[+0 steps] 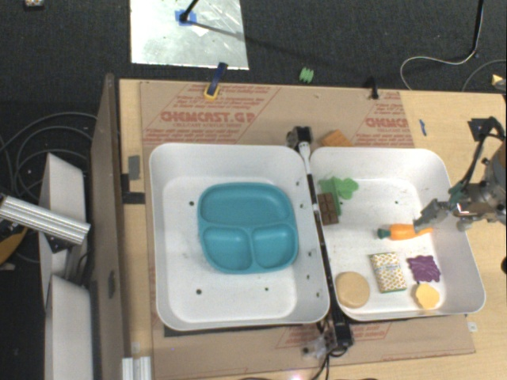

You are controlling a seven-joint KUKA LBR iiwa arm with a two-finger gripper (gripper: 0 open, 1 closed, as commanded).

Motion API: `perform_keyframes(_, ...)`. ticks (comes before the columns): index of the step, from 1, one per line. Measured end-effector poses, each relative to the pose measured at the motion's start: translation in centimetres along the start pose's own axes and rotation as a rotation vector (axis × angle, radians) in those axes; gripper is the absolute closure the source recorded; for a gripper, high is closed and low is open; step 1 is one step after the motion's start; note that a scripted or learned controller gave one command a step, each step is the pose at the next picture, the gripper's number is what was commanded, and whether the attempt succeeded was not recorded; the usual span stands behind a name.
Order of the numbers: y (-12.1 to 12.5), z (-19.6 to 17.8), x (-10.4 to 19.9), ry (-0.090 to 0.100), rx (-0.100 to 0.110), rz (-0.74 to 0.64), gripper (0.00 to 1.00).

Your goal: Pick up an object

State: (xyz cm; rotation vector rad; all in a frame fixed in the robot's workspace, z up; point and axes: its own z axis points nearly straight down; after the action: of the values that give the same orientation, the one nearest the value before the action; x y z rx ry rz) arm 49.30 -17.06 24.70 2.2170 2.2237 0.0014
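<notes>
Wooden bench (444, 117), two white bins | gripper (434, 212) over right bin (396, 165), fingers apart I think, tips just beside toy carrot (404, 231), not holding it | nearby I see purple grapes (424, 268), patterned packet (388, 271) | left bin (178, 212): teal divided tray (247, 226)

I see dark carpet floor (63, 46) with loose cables (36, 145), 1 shiny metal sheet (188, 22) lying flat, and a light wood bench (444, 109).
</notes>
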Motion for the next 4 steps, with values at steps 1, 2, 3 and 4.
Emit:
perform_keyframes(1,4.7,9.4,0.2,0.001,0.002,-0.004,0.0)
perform_keyframes(2,2.7,16.6,0.4,0.001,0.003,0.003,0.0)
perform_keyframes(3,3.0,15.2,0.3,0.0,-0.003,0.001,1.0)
perform_keyframes(4,0.2,4.5,-3.2,-0.005,-0.008,0.005,1.0)
